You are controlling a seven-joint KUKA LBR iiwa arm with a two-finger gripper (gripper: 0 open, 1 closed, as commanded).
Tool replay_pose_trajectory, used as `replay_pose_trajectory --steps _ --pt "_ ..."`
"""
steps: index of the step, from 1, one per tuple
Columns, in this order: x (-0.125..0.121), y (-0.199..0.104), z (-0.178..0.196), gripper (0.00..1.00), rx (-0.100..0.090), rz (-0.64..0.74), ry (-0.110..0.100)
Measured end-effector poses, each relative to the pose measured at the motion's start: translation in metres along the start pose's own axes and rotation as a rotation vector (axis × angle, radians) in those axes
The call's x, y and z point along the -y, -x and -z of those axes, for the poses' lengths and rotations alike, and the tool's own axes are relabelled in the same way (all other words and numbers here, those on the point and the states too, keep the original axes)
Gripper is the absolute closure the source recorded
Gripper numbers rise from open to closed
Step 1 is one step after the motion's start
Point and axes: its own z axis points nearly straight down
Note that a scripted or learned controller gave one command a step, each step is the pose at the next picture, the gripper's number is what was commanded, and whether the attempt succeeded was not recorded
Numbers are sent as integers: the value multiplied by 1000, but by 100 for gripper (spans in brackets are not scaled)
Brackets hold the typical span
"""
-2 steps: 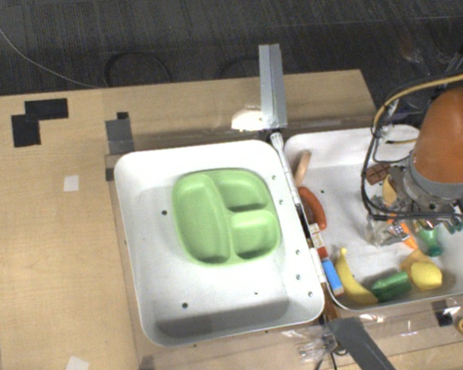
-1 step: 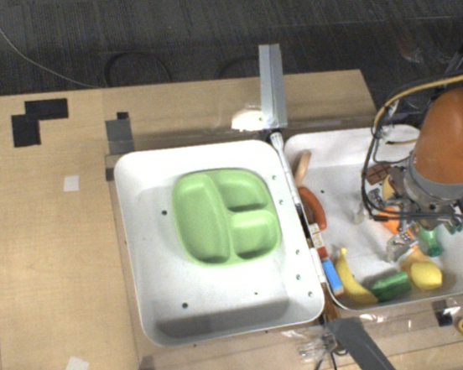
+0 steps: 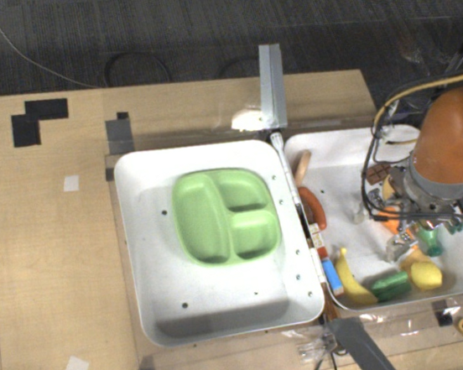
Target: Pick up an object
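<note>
The right bin (image 3: 339,166) holds several toy foods along its near and left sides: a yellow banana (image 3: 351,278), a green vegetable (image 3: 389,286), a yellow lemon (image 3: 427,275), a red sausage (image 3: 313,208), a tan stick (image 3: 301,166) and a blue piece (image 3: 330,275). My arm, with its orange band (image 3: 460,138), hangs over the bin's right half. The gripper (image 3: 408,237) reaches down near the lemon, beside orange and teal bits; its tips are hidden in the clutter.
The left bin (image 3: 159,308) holds a green divided plate (image 3: 223,215) in its middle. A metal post (image 3: 272,86) stands behind the gap between the bins. Wooden bench top spreads to the left. Cables loop around the wrist.
</note>
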Motion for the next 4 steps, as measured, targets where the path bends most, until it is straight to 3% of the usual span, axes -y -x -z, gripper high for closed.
replay_pose_trajectory --steps 2,3,4 --pt "0 0 0 0 0 0 0" --pt "1 -20 0 0 4 -155 -1" --pt "5 -40 1 0 11 -182 -4"
